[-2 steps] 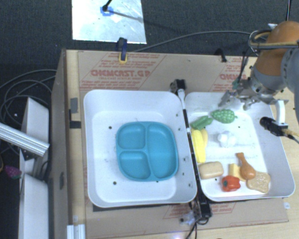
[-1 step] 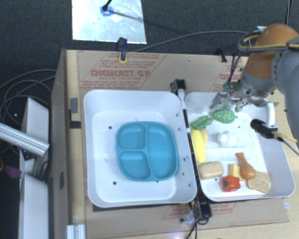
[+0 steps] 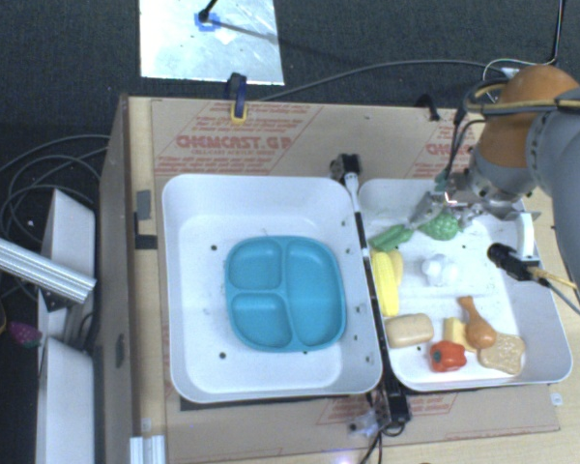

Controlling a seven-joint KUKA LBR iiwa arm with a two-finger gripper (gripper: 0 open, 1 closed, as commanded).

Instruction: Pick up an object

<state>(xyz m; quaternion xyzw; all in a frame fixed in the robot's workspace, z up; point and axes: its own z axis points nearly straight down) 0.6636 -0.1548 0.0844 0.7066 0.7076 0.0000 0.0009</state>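
Gripper (image 3: pixel 447 204) is seen low over far part of right bin (image 3: pixel 551 341), close to its back wall; whether it's wide or closed can't be told. Bare floor is left along bin's right side. Near edge & divider side are crowded w/ yellow corn (image 3: pixel 386 276), bread roll (image 3: pixel 409 330), red pepper (image 3: pixel 447 357), drumstick (image 3: pixel 476 325), toast (image 3: pixel 503 354). Green lumpy toy (image 3: pixel 444 227) lies right at gripper; contact can't be judged. A darker green pod (image 3: pixel 391 237) is set beside it twd divider. Left bin (image 3: pixel 188 356) is taken up centrally by blue divided plate (image 3: pixel 285 291), w/ bare margin all round.
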